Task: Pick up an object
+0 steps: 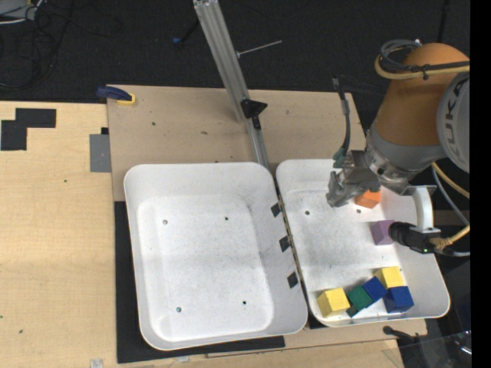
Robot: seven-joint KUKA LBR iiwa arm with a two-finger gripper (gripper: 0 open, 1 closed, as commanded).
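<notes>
The gripper [341,192] hangs over the upper part of the right bin [322,240], right of centre frame; whether it is spread or pinching cannot be told. An orange block [370,199] sits just beside it, a purple block [381,232] below. Yellow, green and blue blocks [368,291] crowd the lower right rim. The left bin [203,251] offers open floor.

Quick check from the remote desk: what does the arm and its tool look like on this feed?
The arm is a rounded grey body with a broad orange band above the wrist, and part of dark lettering shows on its grey shell at the right. Grey cables loop over the top of the band. The tool is a small, dull grey metal assembly below the wrist.
</notes>
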